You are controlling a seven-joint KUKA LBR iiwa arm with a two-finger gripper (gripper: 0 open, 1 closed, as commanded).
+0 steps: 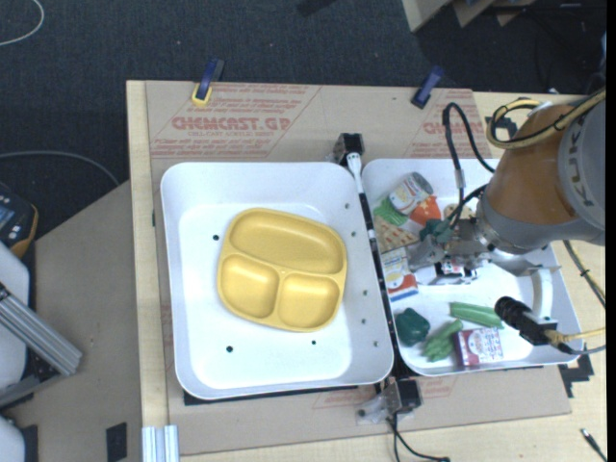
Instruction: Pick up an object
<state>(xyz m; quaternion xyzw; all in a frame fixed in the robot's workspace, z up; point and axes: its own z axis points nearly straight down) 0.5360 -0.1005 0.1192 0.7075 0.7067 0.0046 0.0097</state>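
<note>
Nearest us, by the right bin's (pixel 481 366) front edge, a small packet (pixel 478 346) looks light; we'd pinch its edges; gripper (pixel 445 258) state unclear.

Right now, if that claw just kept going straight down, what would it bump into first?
Probably the small white and red packet under the gripper, or the right bin floor beside it; depth is hard to judge.

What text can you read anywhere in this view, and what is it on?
"CHEMCAST GP", red print on the brown board behind the bins; smaller lines around it are too blurred.
"KU", partial lettering on the arm.
Labels on the can and maroon packet: too small to read.
</note>
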